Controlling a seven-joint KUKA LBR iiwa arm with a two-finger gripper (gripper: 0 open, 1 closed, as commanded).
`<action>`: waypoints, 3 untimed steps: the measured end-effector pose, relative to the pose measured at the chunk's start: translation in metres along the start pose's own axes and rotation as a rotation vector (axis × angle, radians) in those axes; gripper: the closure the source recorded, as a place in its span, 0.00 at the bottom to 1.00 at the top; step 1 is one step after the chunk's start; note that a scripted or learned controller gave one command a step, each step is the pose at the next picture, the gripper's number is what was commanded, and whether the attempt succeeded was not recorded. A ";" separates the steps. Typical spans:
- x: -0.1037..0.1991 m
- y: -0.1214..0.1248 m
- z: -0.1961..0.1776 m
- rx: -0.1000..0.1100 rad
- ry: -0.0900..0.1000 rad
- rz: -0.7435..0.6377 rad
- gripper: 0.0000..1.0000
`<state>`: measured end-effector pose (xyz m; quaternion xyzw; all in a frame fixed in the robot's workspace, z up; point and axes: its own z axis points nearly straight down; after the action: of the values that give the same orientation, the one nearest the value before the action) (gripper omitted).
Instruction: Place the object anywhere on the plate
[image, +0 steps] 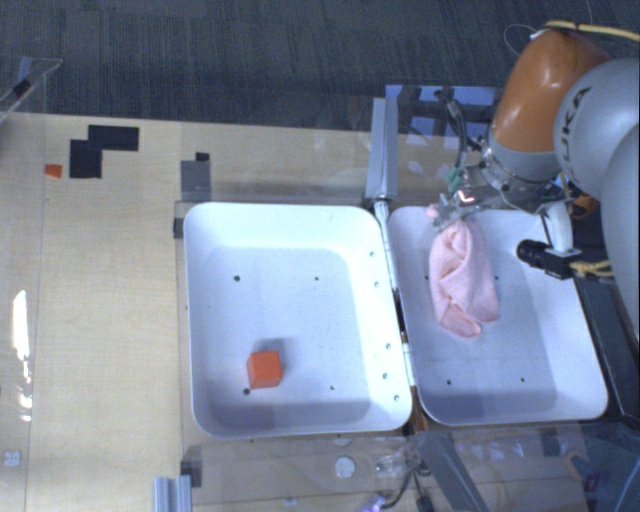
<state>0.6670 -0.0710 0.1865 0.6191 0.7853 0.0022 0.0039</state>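
Fingers: they pinch the top end of the pink cloth (463, 278), which bunches up right at the tips of the gripper (452, 203).
Bench front: at the near edge of the wooden bench (100, 330), some small clear and metal fittings sit just below the gap between the two bins.
Orange block: a small orange block (265, 369) lies on the floor of the left bin (290, 225), in its near-left part, well apart from the cloth and the arm.
Left bin: a shallow white bin with a few dark dots on its floor; it stands side by side with the right bin (520, 400), their inner rims almost touching.
Pink cloth: it hangs down from the tips as a long, crumpled fold over the left half of the right bin; whether its lower end rests on the floor of the bin I cannot tell. A pale shadow lies on the white floor beside it.
Right bin: white and shallow like the other, with the cloth above its far-left part and the wrist above its far edge.
Arm: the grey arm (600, 120) comes in from the right, its orange band (535, 85) above the wrist, and a black part juts out over the right side of the right bin.
Far bench: black angular marks (100, 148) and a tiny orange square (53, 171) lie on the wood at far left, well apart from both bins.
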 end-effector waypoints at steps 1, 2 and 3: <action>0.001 0.003 -0.041 -0.003 0.000 -0.008 1.00; 0.049 0.013 -0.051 -0.003 0.000 -0.414 1.00; 0.106 0.022 -0.043 -0.004 0.001 -0.818 1.00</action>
<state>0.6634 0.0376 0.2296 0.2556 0.9668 0.0024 0.0052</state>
